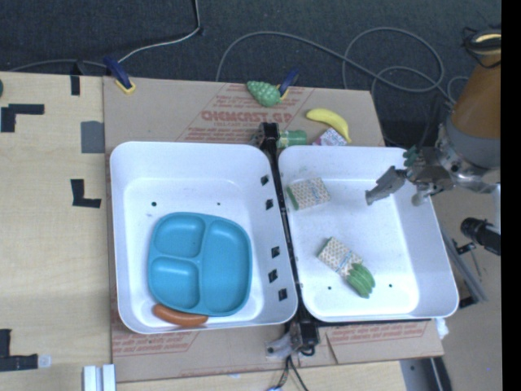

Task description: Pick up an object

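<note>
I see the gripper [400, 187] spread open, holding nothing, at right-center over the right bin [423, 296]. The patterned packet [308, 193] lies center-frame and the green toy [359, 279] lower down; I could close short and miss both.

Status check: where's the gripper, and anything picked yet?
Gripper over right bin, upper right, open, nothing between its fingers. Patterned packet and green item lie loose. Path unobstructed.

Bench top: light wood [49, 243] with black tape marks [81, 194]. Brown printed cardboard sheet [212, 120] lies on it, under the bins. Dark carpet-like floor [98, 15] beyond, probably textured fabric. White cables [383, 47] trail across it. Lighting even.
</note>
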